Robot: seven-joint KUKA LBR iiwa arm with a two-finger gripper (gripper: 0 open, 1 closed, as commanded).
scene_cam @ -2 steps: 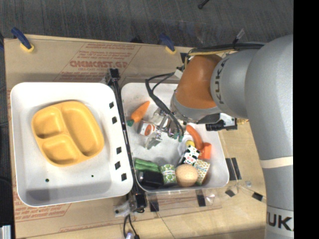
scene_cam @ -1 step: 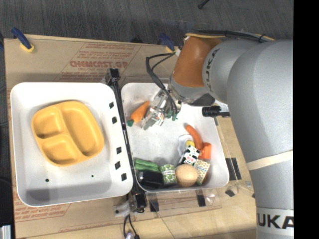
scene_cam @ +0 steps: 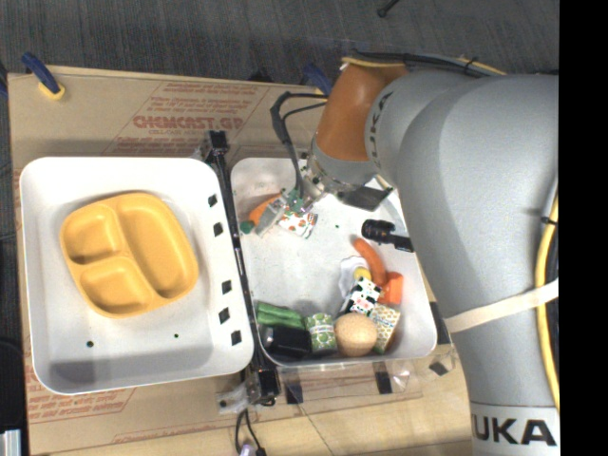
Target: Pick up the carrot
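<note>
Down the right side of the frame I see the grey arm [scene_cam: 475, 188] taking up most of the height, its orange band [scene_cam: 350, 112] near the top centre. Left of centre sits the left bin [scene_cam: 57, 359], and in its upper left part lies a yellow divided plate [scene_cam: 128, 255] with three compartments. The right bin [scene_cam: 285, 264] is at centre, its right side covered by the arm. Along its lower edge I make out a row of things packed together: a green piece [scene_cam: 280, 313], a black thing [scene_cam: 283, 342] just below it, a tan ball [scene_cam: 354, 334], and a patterned cup [scene_cam: 384, 323] at the right end. The carrot [scene_cam: 369, 255] lies on the bin floor right of centre, slanting from upper left to lower right, just above a black-and-white toy [scene_cam: 361, 298]. The gripper [scene_cam: 293, 202] hangs over the bin's upper left part, apart from the carrot, close beside a small white patterned piece [scene_cam: 300, 223] and a little orange-and-green clutter [scene_cam: 266, 215]. Whether the claw is spread or closed I cannot tell from this angle.
</note>
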